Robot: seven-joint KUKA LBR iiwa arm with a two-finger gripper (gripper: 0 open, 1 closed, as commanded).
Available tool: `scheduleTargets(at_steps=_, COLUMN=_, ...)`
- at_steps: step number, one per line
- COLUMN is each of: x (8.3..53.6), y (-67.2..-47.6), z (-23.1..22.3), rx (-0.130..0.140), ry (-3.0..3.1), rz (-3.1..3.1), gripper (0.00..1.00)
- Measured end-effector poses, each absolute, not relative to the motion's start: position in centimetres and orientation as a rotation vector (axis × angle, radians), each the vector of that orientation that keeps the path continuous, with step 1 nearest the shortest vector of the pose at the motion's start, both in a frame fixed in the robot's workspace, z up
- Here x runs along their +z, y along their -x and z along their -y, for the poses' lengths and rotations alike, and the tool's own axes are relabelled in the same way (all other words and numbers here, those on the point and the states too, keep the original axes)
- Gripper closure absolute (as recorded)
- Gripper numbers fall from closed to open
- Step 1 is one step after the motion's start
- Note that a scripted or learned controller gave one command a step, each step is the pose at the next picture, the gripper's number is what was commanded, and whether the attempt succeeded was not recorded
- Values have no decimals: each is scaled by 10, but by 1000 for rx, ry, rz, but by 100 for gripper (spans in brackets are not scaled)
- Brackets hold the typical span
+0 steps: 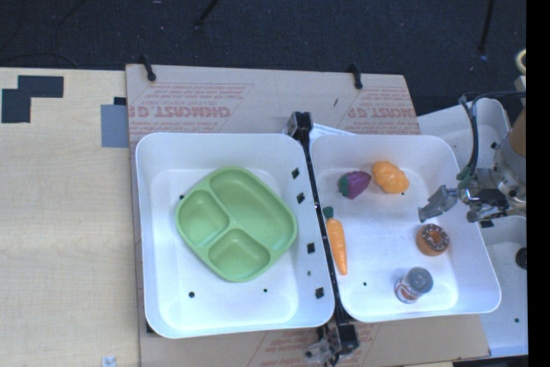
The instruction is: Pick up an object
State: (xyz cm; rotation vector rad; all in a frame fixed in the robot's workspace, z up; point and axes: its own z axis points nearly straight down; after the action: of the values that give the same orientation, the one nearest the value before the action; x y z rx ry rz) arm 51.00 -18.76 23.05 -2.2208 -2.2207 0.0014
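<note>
Right bin (468, 292) | my gripper (460, 202) at rim, fingers' state unclear | donut (432, 240) nearest, at 7 o'clock, just beside

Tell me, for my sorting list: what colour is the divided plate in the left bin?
Light green, plain; the camera view shows the divided plate clearly.

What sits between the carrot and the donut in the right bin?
Nothing: in the camera view, the stretch of white bin floor between the carrot and the donut is bare.
</note>
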Motion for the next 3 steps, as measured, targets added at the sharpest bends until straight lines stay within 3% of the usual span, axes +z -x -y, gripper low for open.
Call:
scheduleTargets(at_steps=1, x=169, y=-512, z=194, rx=6, ry=2217, rz=2216, gripper=0)
scheduleTargets(at_steps=2, x=115, y=-501, z=196, rx=5, ry=2216, rz=2216, gripper=0)
scheduleTargets(at_steps=3, x=96, y=-506, z=201, rx=-3, ry=2241, rz=2231, gripper=0)
